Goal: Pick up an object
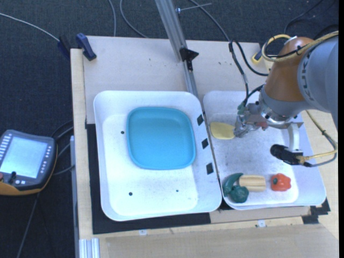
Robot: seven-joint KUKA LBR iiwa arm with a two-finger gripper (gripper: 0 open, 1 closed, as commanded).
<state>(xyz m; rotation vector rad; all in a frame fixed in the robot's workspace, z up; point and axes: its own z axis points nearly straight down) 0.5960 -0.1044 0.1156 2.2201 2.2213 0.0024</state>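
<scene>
A: Gripper [240, 129] position relative to the right bin [312, 190]?
B: Low inside it, near its upper left part, with the tips right beside a pale yellow object [221, 130] lying against the bin's left wall.
A: Is that object between the fingers?
B: Cannot tell; the tips are too small and dark to read as spread or pinched.
A: What else lies in that bin?
B: Along its near edge, a green object [235, 187], a tan block [252, 183] and a red pepper [280, 182]. The left bin [107, 144] beside it holds a blue plate [161, 137].
</scene>
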